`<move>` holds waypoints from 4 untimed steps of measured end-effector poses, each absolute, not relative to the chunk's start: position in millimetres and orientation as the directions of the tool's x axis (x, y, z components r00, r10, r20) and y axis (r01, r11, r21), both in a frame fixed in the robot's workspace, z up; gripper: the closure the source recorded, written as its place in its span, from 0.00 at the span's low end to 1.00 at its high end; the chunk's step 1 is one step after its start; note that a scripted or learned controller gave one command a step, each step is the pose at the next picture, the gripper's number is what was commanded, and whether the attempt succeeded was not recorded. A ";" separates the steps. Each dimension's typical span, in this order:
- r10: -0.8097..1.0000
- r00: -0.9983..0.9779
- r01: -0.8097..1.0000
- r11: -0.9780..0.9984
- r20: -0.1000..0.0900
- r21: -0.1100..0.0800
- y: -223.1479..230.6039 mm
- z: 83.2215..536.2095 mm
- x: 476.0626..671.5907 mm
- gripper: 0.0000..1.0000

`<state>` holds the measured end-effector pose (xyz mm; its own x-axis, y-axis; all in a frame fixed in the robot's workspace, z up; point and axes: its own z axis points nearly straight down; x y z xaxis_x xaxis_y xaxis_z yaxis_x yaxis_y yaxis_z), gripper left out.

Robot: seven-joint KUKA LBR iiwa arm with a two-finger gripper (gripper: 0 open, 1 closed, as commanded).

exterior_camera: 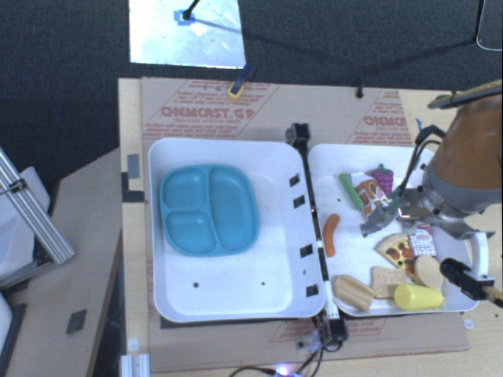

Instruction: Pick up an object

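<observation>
Gripper (380,220) hangs low in the right white bin (334,163), just right of the orange toy sausage (330,235) and beside the green stick (350,190); whether it is spread I cannot tell. Best to centre over one loose piece, clear of the pizza slice (395,251), before closing

Looked like a robotics lab, not a home: bench (236,108) at frame center w/ printed cardboard sheet under two white bins (228,151), aluminum framing (31,218) at left edge, dark carpet, cables, grey/orange robot arm (471,155) at right.
</observation>
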<state>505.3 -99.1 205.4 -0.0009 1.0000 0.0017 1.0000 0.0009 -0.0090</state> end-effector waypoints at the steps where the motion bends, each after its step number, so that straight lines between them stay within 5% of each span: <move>1: 1.000 -0.003 1.000 0.003 0.000 0.000 -99.1 209.7 507.7 0.00; 4: 1.000 -0.002 1.000 0.002 0.002 0.001 -93.5 84.2 508.2 0.00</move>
